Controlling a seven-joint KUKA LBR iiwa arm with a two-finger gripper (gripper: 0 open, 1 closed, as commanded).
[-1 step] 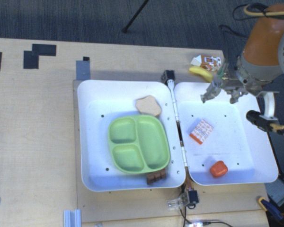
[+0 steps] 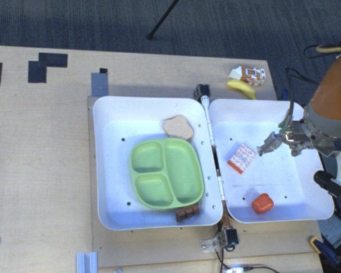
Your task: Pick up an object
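Observation:
My gripper [image 2: 279, 148] hangs over the right bin [image 2: 307, 201], near its right-hand side, with its fingers spread and nothing between them. One fingertip [image 2: 262, 150] points toward a small red-and-white packet [image 2: 241, 157] that lies flat on the bin floor, just left of it and apart from it. An orange-red rounded object [image 2: 262, 203] rests near the front of the same bin. In the left bin [image 2: 108, 152] sits a green divided plate [image 2: 166, 172], with a tan bread-like piece [image 2: 178, 127] behind it and a brown block [image 2: 187, 212] at its front edge.
A yellow banana [image 2: 240, 87] and a small printed box [image 2: 253, 74] lie on the bench behind the right bin. A black clamp [image 2: 202, 91] sits at the bins' shared back edge. Cables [image 2: 227, 240] trail at the front.

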